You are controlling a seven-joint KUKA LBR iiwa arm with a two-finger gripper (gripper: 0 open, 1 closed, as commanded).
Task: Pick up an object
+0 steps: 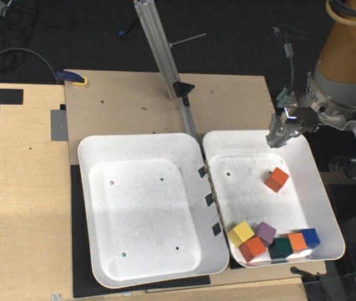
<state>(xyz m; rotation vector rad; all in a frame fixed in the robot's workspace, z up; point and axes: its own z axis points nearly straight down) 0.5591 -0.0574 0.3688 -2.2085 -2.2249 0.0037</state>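
Observation:
An orange-red cube (pixel 277 179) lies alone in the upper right part of the right bin (pixel 225 148). Along that bin's front wall sit several small blocks: a yellow one (pixel 242 232), a purple one (pixel 266 231), a red one (pixel 252 248), a dark green one (pixel 280 248), an orange one (pixel 298 241) and a blue one (pixel 310 237). My gripper (pixel 278 137) hangs over the bin's far right corner, above and behind the orange-red cube, with nothing seen between its fingers.
The left bin (pixel 141 205) lies beside the right one. A slanted aluminium rail (pixel 160 49) rises behind the bins. The grey and orange arm (pixel 341 61) fills the upper right. Black clips (pixel 208 199) sit along the seam between the bins.

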